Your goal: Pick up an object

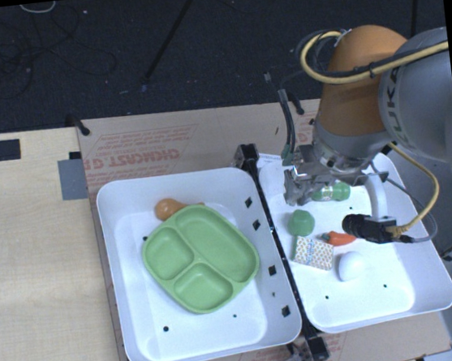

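Right bin (387,293), nearest us: white ball (350,266) at 6 o'clock of the bin's middle. Behind it, a patterned packet (312,252) at 9, with an orange piece (342,238) just beside its far corner. Green ball (301,222) at 10. The tool (295,185) hangs just past that ball, at 11; released or clenched, we cannot tell. A small green bottle (331,193) lies at the tool's 3 o'clock.

Our judgement: approach step, nothing lifted yet. The next move calls for centring over the green ball and descending clear of the packet.
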Tool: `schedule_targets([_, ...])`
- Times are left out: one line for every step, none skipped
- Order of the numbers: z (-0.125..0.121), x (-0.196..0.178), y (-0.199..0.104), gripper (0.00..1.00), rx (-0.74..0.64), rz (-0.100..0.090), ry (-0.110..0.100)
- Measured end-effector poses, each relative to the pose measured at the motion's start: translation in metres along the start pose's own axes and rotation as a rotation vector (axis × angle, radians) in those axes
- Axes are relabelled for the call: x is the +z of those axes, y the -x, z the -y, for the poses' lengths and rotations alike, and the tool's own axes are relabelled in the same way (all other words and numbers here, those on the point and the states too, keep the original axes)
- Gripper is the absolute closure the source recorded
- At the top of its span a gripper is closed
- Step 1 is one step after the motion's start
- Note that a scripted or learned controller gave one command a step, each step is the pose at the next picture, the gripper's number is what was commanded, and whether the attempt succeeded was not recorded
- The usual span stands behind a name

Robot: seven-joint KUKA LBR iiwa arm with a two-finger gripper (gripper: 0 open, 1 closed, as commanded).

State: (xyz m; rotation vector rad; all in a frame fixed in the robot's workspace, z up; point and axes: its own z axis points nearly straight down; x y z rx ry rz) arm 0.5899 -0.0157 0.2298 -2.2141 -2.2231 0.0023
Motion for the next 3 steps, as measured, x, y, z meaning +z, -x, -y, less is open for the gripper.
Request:
schedule_targets([0.005, 0.0, -0.06, 1.0, -0.001, 0.0, -0.001])
schedule_targets([-0.002, -0.009, -0.112, 1.0, 0.0, 0.001, 0.001])
schedule_targets([-0.001, -0.008, -0.11, 0.0, 0.002, 0.002, 0.0])
